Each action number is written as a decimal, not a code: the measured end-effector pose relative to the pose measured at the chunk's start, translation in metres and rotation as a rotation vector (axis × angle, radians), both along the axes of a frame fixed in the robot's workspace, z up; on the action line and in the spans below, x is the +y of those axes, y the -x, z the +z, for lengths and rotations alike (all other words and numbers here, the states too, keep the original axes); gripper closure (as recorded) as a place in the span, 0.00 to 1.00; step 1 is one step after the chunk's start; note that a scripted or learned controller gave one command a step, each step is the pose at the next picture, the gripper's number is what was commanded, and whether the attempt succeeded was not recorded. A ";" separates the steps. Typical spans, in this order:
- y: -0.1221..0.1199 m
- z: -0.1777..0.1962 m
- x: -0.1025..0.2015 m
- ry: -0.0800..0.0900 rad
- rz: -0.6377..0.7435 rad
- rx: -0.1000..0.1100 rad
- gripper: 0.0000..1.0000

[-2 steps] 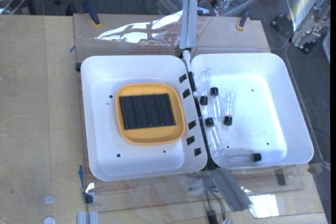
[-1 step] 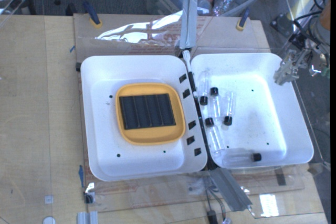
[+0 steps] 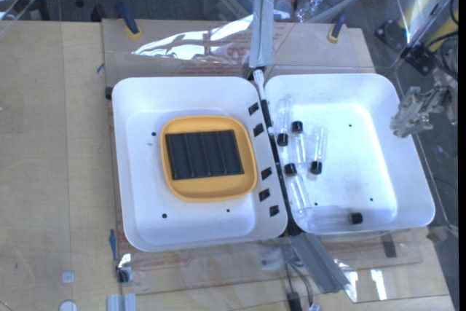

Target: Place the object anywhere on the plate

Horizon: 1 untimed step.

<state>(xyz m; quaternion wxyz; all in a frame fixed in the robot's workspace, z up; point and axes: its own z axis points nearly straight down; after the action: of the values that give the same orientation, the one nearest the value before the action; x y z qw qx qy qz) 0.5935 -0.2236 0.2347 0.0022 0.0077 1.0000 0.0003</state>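
The pincer (image 3: 412, 115) is hovering at the right edge of the frame, over the right bin's (image 3: 378, 95) rim; whether it is spread or pressed together I cannot tell. Clear capped tubes (image 3: 314, 151) are lying right of centre, the yellow plate (image 3: 209, 157) left of centre. Descending squarely over one tube looks wise.

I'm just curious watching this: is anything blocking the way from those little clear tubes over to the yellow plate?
Only the raised rims where the two bins meet lie between the tubes and the yellow plate. Nothing else visible stands between.
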 end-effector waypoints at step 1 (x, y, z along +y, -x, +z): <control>-0.056 0.063 0.000 0.001 0.135 -0.005 1.00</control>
<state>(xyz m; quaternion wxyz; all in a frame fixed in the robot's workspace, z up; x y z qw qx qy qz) 0.6492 -0.2237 0.2977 0.0048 -0.0598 0.9982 -0.0003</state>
